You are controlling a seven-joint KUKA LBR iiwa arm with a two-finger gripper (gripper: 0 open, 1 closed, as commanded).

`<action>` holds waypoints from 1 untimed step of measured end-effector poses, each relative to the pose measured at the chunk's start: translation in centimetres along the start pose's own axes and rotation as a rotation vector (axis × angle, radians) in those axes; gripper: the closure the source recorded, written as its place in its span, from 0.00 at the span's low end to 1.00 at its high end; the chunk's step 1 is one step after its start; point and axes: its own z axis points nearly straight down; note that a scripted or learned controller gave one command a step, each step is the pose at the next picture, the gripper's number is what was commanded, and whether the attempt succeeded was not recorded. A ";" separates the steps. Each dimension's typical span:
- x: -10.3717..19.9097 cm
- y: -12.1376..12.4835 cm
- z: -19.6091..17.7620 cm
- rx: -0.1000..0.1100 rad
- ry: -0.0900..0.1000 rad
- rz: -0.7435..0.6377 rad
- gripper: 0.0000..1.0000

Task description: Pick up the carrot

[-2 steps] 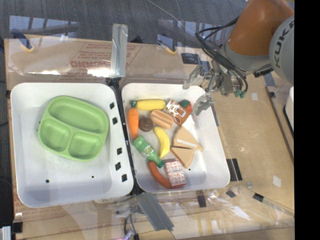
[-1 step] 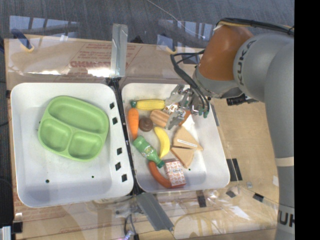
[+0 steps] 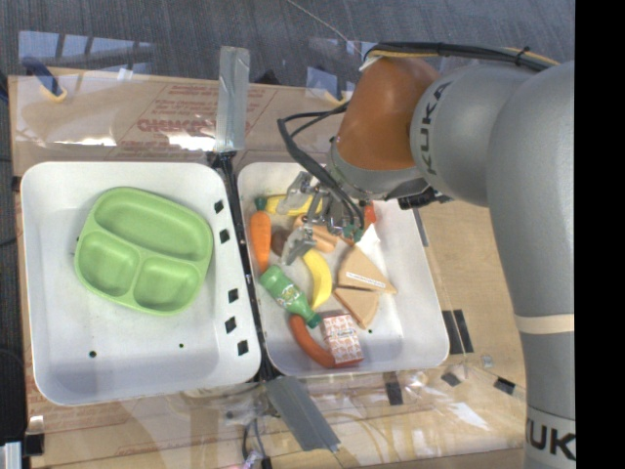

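Orange and upright along the left wall of the right bin (image 3: 422, 291), the carrot (image 3: 261, 239) lies just left of our gripper (image 3: 322, 225), not between its fingers. We cannot tell how the gripper stands. A banana (image 3: 316, 274) sits just below it, and a green tray (image 3: 145, 250) rests in the left bin (image 3: 49, 291).
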 end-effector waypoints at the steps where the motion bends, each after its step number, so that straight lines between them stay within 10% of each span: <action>1: -2.1 0.3 4.6 0.002 -0.003 -0.145 0.00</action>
